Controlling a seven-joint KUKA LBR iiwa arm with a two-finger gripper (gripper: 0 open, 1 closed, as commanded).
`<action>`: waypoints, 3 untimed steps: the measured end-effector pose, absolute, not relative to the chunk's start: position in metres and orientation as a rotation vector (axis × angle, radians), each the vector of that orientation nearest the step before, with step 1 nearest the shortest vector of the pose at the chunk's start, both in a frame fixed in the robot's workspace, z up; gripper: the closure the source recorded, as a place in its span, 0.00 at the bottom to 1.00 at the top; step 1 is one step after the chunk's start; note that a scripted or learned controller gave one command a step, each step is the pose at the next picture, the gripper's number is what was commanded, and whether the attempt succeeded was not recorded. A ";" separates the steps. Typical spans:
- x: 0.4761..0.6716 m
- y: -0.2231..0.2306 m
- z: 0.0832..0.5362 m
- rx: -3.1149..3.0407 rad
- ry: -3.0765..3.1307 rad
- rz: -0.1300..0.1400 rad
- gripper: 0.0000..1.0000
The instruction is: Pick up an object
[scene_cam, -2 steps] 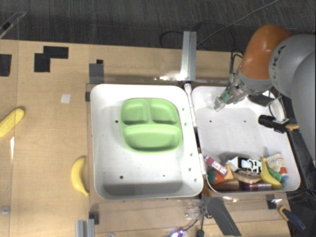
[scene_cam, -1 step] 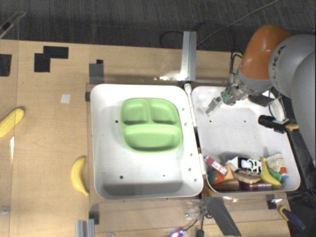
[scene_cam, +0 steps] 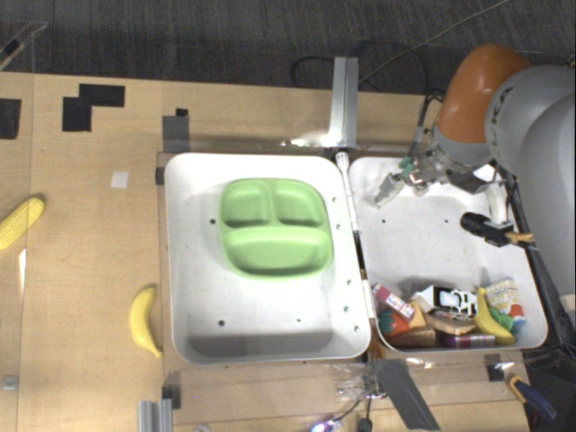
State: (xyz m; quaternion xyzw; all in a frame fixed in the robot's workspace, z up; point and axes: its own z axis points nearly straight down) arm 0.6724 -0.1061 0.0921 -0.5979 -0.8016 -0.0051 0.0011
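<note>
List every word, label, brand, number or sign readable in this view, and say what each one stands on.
None can be read.
Black-and-white package in the right bin: print too blurred to read.
Red packet beside it: label too small to read.
Green divided tray in the left bin: no text seen.
Black squares on the bench: plain shapes, no writing.

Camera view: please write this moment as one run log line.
pincer: above right white bin, far end | holding: nothing seen | toy pile: near end | green divided plate: left bin
</note>
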 end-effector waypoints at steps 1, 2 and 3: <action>0.596 -0.132 0.090 -1.931 -2.490 -0.010 0.00; 0.636 -0.095 0.090 -1.686 -2.664 -0.012 0.00; 0.667 -0.106 0.088 -1.662 -2.661 -0.003 0.00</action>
